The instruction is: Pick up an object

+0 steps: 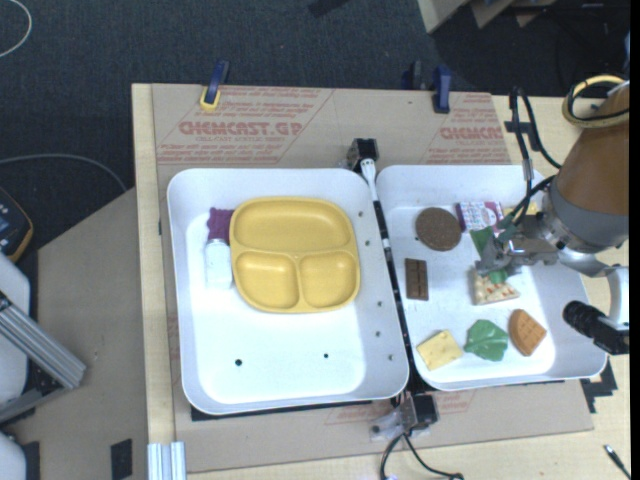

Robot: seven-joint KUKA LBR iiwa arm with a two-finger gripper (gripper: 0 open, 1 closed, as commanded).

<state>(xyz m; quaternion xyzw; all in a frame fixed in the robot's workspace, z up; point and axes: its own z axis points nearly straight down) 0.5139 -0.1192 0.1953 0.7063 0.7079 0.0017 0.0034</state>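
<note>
My gripper [493, 264] reaches into the right bin [450, 190] from the right, low over a pale square cracker-like piece [495, 289]. Around it lie a round brown cookie [438, 228], a dark brown bar [416, 278], a yellow cheese wedge [439, 349], a green leafy piece [487, 339], an orange-brown bread piece [526, 331] and a purple-and-white packet [478, 212]. A green item [484, 238] sits just behind the gripper, partly hidden by it.
The left bin [200, 338] holds a yellow divided plate [294, 252], with a white bottle [217, 264] and a purple item [219, 222] at its left side. Clamps [211, 87] grip the board's far edge. Cables run at the right.
</note>
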